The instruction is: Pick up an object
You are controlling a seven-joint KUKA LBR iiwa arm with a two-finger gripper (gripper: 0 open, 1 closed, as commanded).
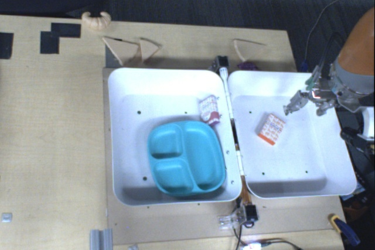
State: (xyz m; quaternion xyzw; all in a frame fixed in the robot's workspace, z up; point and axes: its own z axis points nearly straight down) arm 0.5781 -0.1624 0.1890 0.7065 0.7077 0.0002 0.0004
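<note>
On the desk (53, 143): two shallow white plastic bins, side by side.
Left bin (126, 126): one smooth teal three-compartment tray (186, 157); one small crinkled packet (209, 109) touching its top edge.
Right bin (304, 167): one orange-and-white carton (270, 129), lying flat, nothing against it.
Gripper (296, 103): over the right bin, near the carton, apart from it; finger spread not readable, holding nothing visible.

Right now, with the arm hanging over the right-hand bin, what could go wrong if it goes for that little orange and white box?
The small box lies tilted, well apart from the gripper, so a straight drop would likely miss it. It also looks flat and low, so it could slide across the smooth floor of the right bin rather than lift. The blue tray and small packet sit in the left bin, out of harm's way.
</note>
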